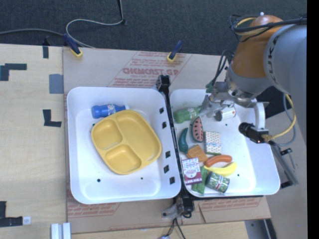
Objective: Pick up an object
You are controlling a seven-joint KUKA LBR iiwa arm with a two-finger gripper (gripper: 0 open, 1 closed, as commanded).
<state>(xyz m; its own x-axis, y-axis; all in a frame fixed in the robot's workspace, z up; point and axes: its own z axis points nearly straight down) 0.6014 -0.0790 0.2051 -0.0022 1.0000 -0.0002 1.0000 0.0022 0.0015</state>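
My gripper hangs over the back of the right bin, just right of a green bottle and above a watermelon slice. Whether anything sits between its fingers is not visible. Below it lie a checkered packet, a dark green pickle-like piece, an orange cracker, a carrot, a banana, a small pink carton and a green can.
The left bin holds a yellow divided plate and a blue bottle at its back. Clamps and a cable lie behind the bins on the cardboard.
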